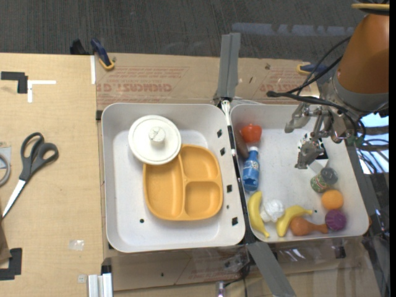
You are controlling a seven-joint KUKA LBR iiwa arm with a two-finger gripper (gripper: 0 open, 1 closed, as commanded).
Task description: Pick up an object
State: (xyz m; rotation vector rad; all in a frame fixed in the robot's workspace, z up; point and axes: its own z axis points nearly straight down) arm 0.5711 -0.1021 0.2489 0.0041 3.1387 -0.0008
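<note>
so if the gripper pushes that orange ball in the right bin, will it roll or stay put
The orange ball looks round and smooth, so it would probably roll. The purple ball and the bin wall lie close by, so it likely would not go far. Its smooth curve may slip between fingers.

The right bin holds the small things. A red-capped blue bottle lies lengthwise at nine o'clock. Two bananas curve along six o'clock, a white crumpled lump between them. At four o'clock sit a greenish can, an orange, a purple ball and a carrot-coloured piece.
</note>
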